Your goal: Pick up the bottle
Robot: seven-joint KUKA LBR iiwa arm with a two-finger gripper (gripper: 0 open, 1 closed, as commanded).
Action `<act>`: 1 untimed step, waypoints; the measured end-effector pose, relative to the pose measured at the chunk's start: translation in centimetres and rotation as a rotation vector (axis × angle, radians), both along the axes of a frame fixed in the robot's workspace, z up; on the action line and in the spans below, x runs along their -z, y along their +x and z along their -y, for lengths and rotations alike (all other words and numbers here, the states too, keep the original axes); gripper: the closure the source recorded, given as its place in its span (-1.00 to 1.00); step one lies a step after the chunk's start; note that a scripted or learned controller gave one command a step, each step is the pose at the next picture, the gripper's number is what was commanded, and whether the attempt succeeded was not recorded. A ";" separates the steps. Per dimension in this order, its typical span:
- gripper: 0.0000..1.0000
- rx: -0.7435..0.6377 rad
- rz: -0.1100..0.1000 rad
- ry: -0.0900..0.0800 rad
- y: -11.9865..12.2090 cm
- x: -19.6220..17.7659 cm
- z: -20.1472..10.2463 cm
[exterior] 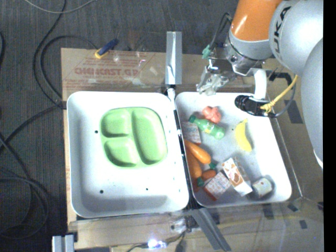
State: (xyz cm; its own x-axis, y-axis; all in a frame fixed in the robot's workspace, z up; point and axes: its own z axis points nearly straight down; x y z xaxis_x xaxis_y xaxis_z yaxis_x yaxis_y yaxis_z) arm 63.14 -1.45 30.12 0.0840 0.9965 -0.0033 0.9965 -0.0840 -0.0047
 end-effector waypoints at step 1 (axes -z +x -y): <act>1.00 0.018 -0.003 0.002 -8.3 8.4 1.4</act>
